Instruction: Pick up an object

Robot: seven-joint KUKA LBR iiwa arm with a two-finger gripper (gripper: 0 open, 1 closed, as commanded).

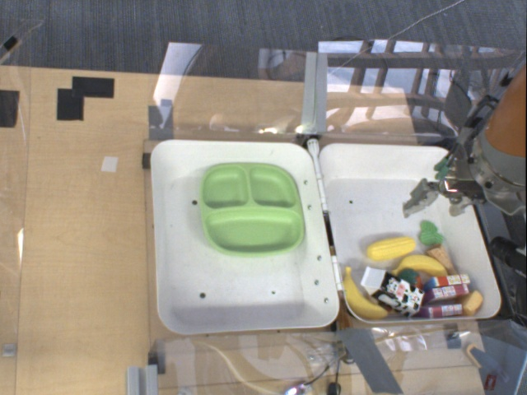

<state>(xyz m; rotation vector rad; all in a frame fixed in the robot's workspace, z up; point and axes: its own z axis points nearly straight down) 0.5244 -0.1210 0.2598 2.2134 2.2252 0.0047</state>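
My gripper point(439, 201) hangs over the right part of the right bin point(370, 183), its two fingers spread open with nothing between them. Just below it lies a green broccoli piece point(430, 234) and a yellow corn cob point(390, 248). A pile fills the bin's front right corner: a banana point(360, 296), a yellow lemon-like piece point(422, 265), a black-and-white item point(399, 294), red and purple small boxes point(445, 289), a carrot point(443, 257). The gripper is above these things and touches none of them.
The left bin point(177, 245) holds a green divided plate point(249, 207). A metal divider point(323, 212) runs between the two bins. Transparent panels and a metal rack point(412, 76) stand behind the bins. The arm's grey body point(504, 151) enters at the right.
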